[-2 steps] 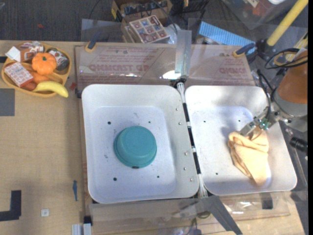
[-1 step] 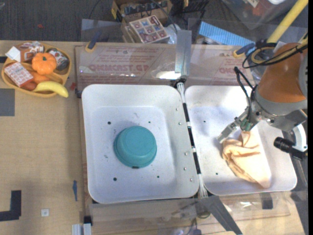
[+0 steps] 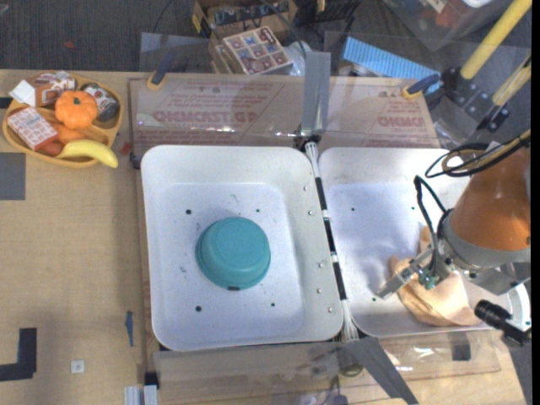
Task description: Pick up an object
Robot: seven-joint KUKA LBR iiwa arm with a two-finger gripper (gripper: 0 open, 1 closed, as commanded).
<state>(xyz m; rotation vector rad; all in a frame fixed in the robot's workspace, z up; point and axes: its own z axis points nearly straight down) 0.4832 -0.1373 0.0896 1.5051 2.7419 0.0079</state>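
Gripper (image 3: 419, 277) is seen low over the right bin (image 3: 371, 218), at the near right part of its floor, tip down against a tan, soft-looking rounded lump (image 3: 439, 300) lying there. Finger state cannot be told: the metal tip is small and partly blurred, and nothing is clearly seen pinched. Arm's orange band (image 3: 498, 209) is placed just above and right of the lump, with black cable looped beside it. Left bin (image 3: 169, 226), a shallow matte white tray with rounded corners, is set touching the right bin's left edge; a teal, smooth, round upturned bowl (image 3: 234, 252) sits near its centre. A yellow dish of toy food (image 3: 61, 125) is seen well left of the bins.
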